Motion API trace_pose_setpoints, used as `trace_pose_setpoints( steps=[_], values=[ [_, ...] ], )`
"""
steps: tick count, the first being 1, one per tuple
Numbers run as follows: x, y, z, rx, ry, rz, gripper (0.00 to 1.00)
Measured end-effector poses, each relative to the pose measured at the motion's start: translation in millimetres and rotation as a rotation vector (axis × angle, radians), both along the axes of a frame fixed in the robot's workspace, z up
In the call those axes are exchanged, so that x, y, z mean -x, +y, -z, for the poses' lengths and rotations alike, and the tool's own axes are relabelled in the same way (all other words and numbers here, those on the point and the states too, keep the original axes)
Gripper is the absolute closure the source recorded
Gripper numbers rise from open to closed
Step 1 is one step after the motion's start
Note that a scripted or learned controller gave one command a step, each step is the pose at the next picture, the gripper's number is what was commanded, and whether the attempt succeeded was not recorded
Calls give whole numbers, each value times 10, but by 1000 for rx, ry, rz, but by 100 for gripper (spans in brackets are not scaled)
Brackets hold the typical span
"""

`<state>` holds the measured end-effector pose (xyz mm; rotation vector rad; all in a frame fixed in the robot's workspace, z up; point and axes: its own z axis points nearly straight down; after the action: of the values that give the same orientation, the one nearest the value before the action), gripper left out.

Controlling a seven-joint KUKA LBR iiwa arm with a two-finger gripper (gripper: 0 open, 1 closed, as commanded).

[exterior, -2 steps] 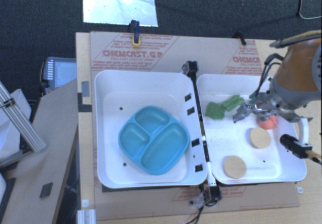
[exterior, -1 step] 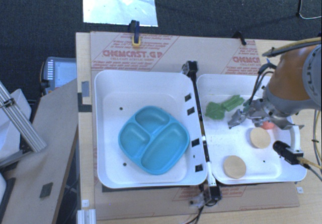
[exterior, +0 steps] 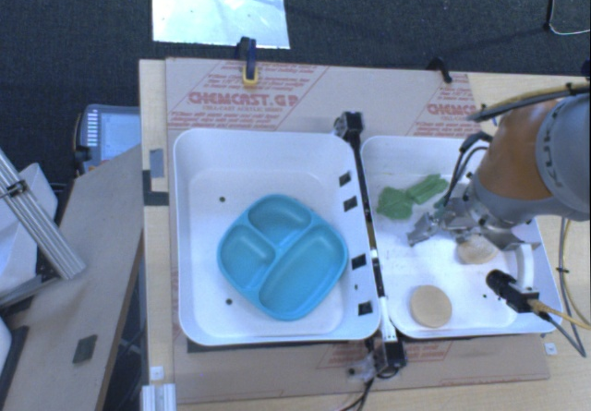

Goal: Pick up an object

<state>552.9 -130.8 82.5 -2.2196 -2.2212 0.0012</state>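
Three loose things lie in the right-hand shallow white bin (exterior: 399, 319) under my grey two-finger gripper (exterior: 427, 230), and I cannot tell how its jaws stand. Just beside it up-left sit the flat green plastic pieces (exterior: 409, 196); they look light, stiff and slippery, best pinched across a narrow edge. A pale tan lump (exterior: 476, 252) lies near the wrist, and a round tan disc (exterior: 430, 306) sits toward the bin's front, probably light and taken by its rim. The left-hand white bin (exterior: 203, 224) holds a blue compartment tray (exterior: 282, 256). Across the bench (exterior: 153, 86), the board reads "CHEMCAST GP".
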Motion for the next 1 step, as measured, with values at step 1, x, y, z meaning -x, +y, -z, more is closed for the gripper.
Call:
trace_pose_setpoints(
  steps=[1],
  values=[
    [-15, -4, -127, 1, -5, -1, 100]
  ],
)
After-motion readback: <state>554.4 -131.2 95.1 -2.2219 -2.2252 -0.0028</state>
